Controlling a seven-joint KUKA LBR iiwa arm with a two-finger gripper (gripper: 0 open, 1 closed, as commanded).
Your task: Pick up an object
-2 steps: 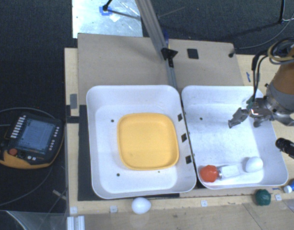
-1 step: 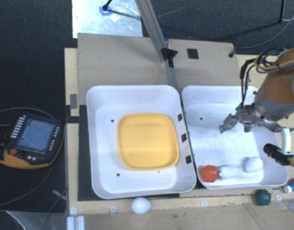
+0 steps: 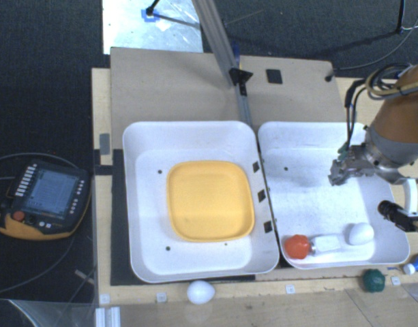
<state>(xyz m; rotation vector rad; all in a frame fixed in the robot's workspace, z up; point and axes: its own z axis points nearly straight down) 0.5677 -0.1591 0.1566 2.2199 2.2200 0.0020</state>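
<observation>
In the right bin (image 3: 304, 142), along its front wall, lie an orange-red ball (image 3: 297, 246), a white oblong piece (image 3: 326, 243) and a white egg-shaped object (image 3: 360, 234). A square yellow plate (image 3: 210, 199) rests in the left bin (image 3: 144, 182). My gripper (image 3: 339, 174) hangs over the right bin's right side, above bare floor, well behind the three small objects. Nothing shows between its fingers.
A white egg (image 3: 200, 291) and a dark green ball (image 3: 374, 280) lie on the bench in front of the bins. A teach pendant (image 3: 43, 199) sits on the floor to the left. A metal pole (image 3: 219, 36) slants up behind the bins.
</observation>
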